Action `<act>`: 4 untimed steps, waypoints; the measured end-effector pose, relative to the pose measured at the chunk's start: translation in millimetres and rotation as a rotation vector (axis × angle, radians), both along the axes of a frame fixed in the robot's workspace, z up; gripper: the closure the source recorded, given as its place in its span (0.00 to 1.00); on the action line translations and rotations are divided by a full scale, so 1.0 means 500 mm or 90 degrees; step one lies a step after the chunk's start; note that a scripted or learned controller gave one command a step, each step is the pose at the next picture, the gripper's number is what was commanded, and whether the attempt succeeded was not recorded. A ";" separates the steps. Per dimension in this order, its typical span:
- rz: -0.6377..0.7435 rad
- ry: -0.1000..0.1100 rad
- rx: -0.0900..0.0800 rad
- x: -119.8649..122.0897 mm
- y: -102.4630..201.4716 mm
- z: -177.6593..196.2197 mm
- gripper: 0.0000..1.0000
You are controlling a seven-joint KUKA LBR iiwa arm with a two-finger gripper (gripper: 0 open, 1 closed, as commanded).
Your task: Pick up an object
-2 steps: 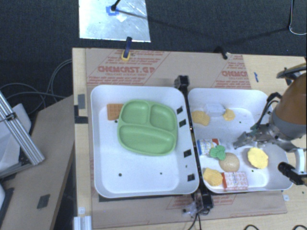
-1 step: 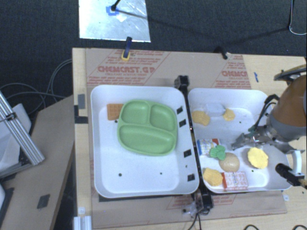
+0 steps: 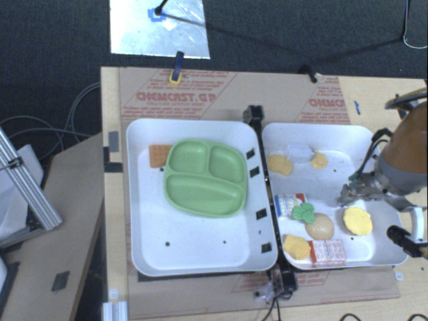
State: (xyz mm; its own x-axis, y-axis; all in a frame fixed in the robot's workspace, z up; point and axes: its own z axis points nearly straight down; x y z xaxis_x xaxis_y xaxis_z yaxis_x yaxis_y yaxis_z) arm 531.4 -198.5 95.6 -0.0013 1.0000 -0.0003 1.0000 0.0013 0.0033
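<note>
The right bin (image 3: 314, 131) holds several toy foods. A yellow round piece (image 3: 358, 221) lies at its right. A tan ball (image 3: 320, 227) and a green sprig (image 3: 304, 212) sit near the middle, and a yellow chunk (image 3: 296, 247) and a red-and-white packet (image 3: 329, 251) lie along the front. Two more yellow pieces (image 3: 281, 165) (image 3: 319, 159) lie toward the back. My gripper (image 3: 349, 194) is low in this bin, just above and left of the yellow round piece. Nothing shows in its grasp.
The left bin (image 3: 137, 199) carries a green divided plate (image 3: 204, 178) with an orange square (image 3: 158, 155) at its back left. Black clips (image 3: 261, 212) run along the divider between the bins. A second packet (image 3: 287, 203) lies by the divider.
</note>
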 end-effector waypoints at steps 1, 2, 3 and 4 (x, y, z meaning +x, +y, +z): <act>0.002 -0.002 -0.001 0.007 0.016 0.095 1.00; 0.002 -0.003 -0.001 -0.002 0.013 0.219 1.00; 0.002 -0.001 -0.001 0.000 0.012 0.260 1.00; 0.006 0.000 0.001 0.050 0.114 0.240 1.00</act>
State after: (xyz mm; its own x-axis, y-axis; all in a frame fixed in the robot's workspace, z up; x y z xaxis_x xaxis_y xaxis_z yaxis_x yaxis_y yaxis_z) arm 556.5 -141.6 215.4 -0.0103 0.9999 0.0010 0.9999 0.0103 0.0037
